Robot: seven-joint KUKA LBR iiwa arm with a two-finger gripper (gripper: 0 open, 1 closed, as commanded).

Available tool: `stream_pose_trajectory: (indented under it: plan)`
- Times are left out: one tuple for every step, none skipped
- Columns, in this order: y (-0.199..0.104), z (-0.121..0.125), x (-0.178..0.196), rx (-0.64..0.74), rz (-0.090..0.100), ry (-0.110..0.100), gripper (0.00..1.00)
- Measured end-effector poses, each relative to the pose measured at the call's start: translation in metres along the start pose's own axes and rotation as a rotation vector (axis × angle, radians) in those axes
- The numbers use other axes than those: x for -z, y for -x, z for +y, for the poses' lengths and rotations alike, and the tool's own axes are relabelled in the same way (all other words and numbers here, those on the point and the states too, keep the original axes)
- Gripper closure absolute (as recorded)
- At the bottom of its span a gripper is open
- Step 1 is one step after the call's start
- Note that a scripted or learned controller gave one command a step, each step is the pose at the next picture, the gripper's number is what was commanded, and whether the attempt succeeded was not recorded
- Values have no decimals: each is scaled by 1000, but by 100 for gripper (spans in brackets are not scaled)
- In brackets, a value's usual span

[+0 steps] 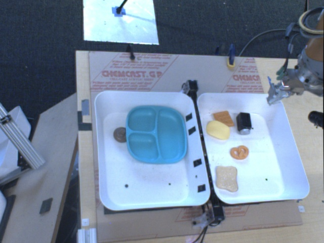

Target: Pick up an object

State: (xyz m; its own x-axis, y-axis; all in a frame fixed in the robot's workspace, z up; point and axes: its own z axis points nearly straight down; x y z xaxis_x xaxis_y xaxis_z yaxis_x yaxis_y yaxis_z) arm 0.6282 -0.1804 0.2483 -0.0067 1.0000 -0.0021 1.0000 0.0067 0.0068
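Although the task is to lift one object, nothing has been lifted yet, as far as this view shows: the small metal two-finger pincer [275,91] hangs at the far right corner of the right-hand shallow white plastic bin [288,135], above its rim, with nothing between its tips. Whether those tips are spread or closed I cannot tell; they are too small and blurred.

Every candidate lies down and to the left of the pincer, on the bin floor. Nearest is the small black cylindrical object [244,122], then the flat orange cracker-like square [223,118] and the pale yellow rounded toy lemon [218,130] just beside it. Further off are the orange toy pretzel [239,152] and the tan toy bread slice [227,178].

Judging from this, the whole job remains: choose one, descend, close, and raise.
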Motion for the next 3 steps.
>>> stream_pose_trajectory:
  plan:
    - [0,1,19,0,1,-2,100]
    - [-59,-12,5,3,4,-7,100]
    - [-102,-28,1,2,3,-7,100]
